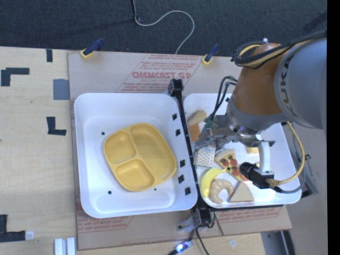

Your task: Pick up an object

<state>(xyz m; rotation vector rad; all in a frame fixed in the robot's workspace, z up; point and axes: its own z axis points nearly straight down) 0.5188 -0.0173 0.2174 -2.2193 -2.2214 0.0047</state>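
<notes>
The left bin (90,195) lies open around its yellow divided plate (139,155), while the arm (265,89) and crowded food pieces (226,179) block the right bin (289,195).

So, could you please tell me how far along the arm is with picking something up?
Done: the grey arm with the orange band has reached over the right white bin. In hand: nothing visibly lifted; the croissant, pizza slice and yellow banana lie in it. Left: grasping and lifting one. The yellow divided plate sits in the left white bin.
</notes>
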